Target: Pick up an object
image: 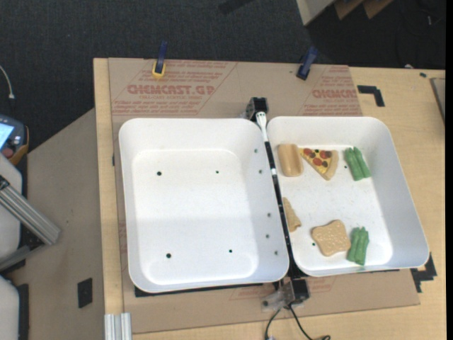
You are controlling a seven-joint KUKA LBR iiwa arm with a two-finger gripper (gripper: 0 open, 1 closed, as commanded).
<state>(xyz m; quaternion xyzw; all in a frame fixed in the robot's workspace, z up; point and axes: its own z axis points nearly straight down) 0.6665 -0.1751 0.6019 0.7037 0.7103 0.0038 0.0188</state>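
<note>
Two shallow white bins sit side by side on the counter (212, 76). The right bin (396, 190) holds toy food: a bread roll (289, 159) by its left wall, a pizza slice (320, 161) just beside it, and a green vegetable (357, 163) further right. Nearer the front lie a toast slice (330, 237) touching another green piece (359, 246), and what may be a small bread scrap (290, 214) against the left wall. The left bin (134, 190) adjoins it.
</note>
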